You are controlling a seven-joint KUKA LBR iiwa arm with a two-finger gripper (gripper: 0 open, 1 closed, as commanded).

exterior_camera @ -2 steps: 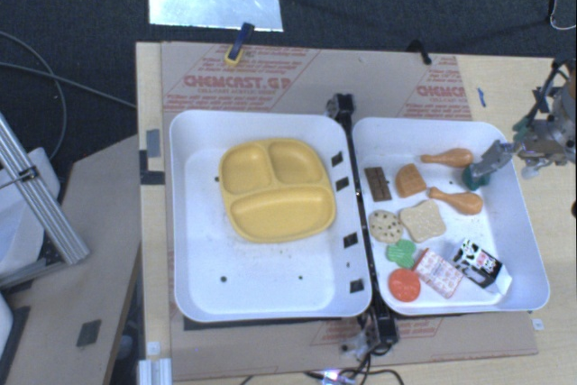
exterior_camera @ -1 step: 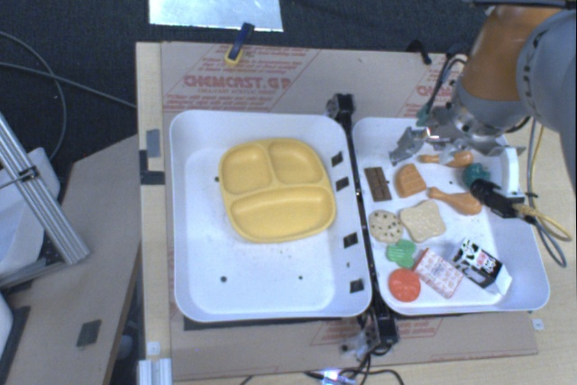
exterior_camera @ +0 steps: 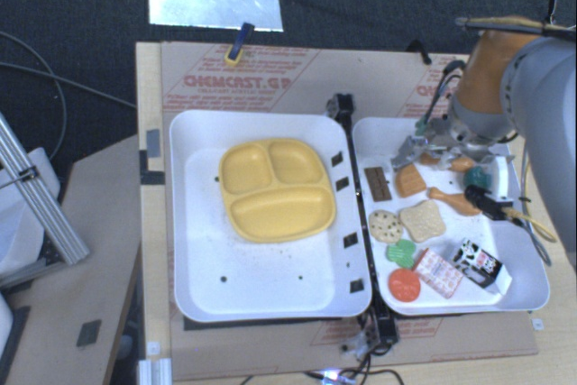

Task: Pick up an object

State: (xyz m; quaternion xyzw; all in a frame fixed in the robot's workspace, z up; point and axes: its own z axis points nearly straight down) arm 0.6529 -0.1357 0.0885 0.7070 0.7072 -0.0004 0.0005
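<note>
hand grip unreadable | right bin crowded | left bin roomy (around yellow tray)

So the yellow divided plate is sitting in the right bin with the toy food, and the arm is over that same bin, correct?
Not quite. The camera view shows the yellow divided plate alone in the left bin, not the right one. The toy food, such as the cookie and the red tomato, lies in the right bin, and the arm is over that right bin, its gripper near the back left corner.
</note>
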